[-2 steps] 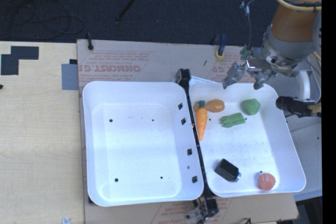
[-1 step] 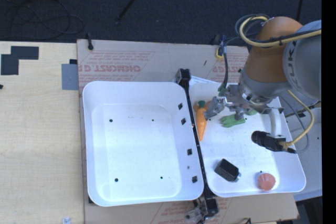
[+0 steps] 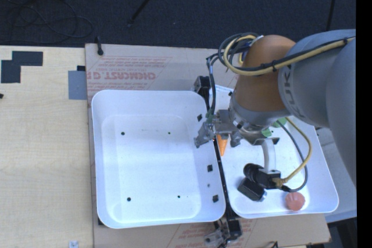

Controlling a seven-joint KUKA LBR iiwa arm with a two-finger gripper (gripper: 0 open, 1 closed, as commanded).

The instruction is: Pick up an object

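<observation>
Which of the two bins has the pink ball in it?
The bin on the view's right, under the arm; the pink ball lies in its near right corner.

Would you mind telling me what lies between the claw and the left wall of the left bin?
In the camera view, that stretch is bare: from the claw to the left wall of the left bin, just white floor with dark dots.
</observation>
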